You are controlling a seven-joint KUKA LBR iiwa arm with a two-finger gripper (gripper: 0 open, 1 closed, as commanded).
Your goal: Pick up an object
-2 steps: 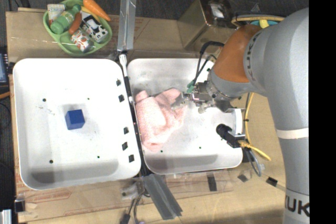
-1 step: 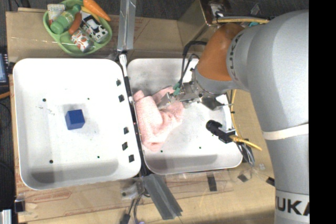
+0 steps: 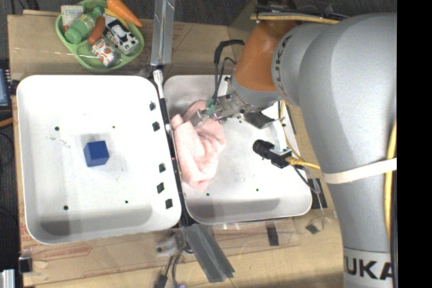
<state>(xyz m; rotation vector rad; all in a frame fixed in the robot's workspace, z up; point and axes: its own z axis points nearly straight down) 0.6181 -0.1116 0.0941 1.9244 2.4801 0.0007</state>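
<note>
A crumpled pink cloth (image 3: 198, 147) lies along the left side of the right bin (image 3: 256, 202). My gripper (image 3: 206, 111) is down at the cloth's upper end, touching or just above it, below the arm's orange band. A blue cube (image 3: 96, 152) rests in the left bin (image 3: 40, 104), far from the gripper. The grey arm covers the right bin's upper right part.
A green bowl (image 3: 69, 44) with toy vegetables and small items stands on the bench behind the left bin. A metal divider (image 3: 162, 30) runs between the bins. A black cable fitting (image 3: 270, 152) hangs over the right bin's right side.
</note>
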